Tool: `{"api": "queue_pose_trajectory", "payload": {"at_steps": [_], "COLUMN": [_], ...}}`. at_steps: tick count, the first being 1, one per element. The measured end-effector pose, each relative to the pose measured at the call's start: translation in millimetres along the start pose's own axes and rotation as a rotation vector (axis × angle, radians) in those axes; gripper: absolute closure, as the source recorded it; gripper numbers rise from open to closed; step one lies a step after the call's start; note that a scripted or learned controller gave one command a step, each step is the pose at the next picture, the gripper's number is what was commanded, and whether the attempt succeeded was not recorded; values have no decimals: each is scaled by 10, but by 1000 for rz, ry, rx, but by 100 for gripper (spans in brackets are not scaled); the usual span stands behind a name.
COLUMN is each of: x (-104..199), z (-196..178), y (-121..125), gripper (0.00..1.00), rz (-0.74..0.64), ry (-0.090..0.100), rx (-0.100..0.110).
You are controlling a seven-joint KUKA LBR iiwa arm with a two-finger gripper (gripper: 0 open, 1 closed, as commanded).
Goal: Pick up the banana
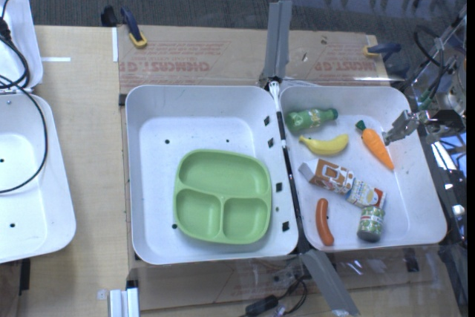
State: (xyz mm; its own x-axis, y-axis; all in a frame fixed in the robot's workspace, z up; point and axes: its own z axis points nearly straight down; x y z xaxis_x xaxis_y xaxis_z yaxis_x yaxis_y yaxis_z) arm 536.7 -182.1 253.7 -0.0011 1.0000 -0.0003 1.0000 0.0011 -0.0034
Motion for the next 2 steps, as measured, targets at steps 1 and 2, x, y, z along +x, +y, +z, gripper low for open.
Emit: {"api": "queue_pose_trajectory", "payload": {"at_steps": [1,2], "x": [317,876], "z": [1228,1627], "y": [580,676], "gripper": [0,0], "rz": [-55,-314], "ry": [0,0], "rx": [-1,-1]}}
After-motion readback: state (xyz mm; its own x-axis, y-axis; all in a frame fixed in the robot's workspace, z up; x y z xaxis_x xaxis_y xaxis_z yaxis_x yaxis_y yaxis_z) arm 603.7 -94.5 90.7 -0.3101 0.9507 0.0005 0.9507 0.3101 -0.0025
